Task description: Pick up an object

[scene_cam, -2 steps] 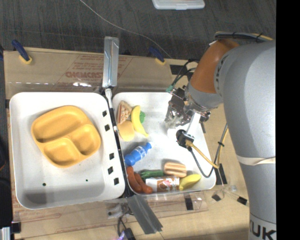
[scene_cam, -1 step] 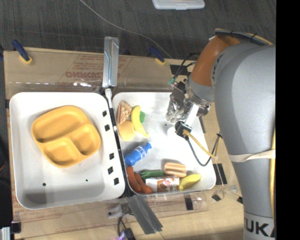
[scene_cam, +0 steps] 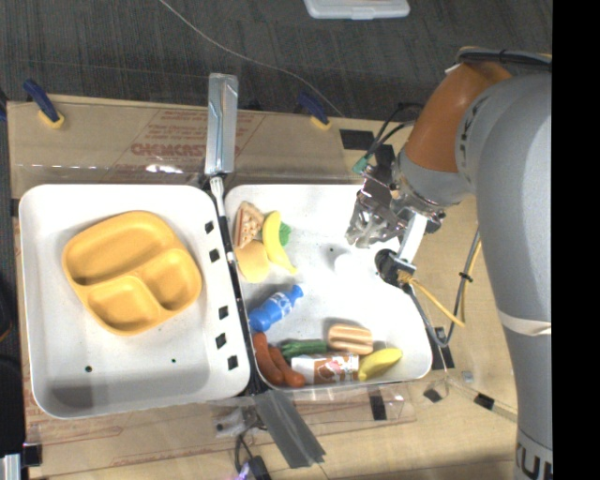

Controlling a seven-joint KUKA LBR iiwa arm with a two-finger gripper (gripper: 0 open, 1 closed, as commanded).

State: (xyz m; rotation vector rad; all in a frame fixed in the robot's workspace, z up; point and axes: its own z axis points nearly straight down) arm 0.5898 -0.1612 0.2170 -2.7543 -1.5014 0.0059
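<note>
left bin point(scene_cam: 37, 309): yellow divided tray point(scene_cam: 131, 270) | right bin point(scene_cam: 319, 202): banana point(scene_cam: 274, 241) near the divider, blue bottle point(scene_cam: 276, 308) mid-floor, hot dog point(scene_cam: 349, 336) and small yellow piece point(scene_cam: 379, 361) at the front wall | likeliest pick: banana, probably light, stiff, smooth plastic, best pinched across its narrow middle | gripper point(scene_cam: 372, 228): above the bin's bare upper right, nothing seen held, opening cannot be judged

Two bins point(scene_cam: 56, 389), one yellow tray point(scene_cam: 131, 272)

Tool point(scene_cam: 367, 231) fingertips blurred, gap perhaps unreadable; white lid point(scene_cam: 357, 8) cut by top edge.
</note>
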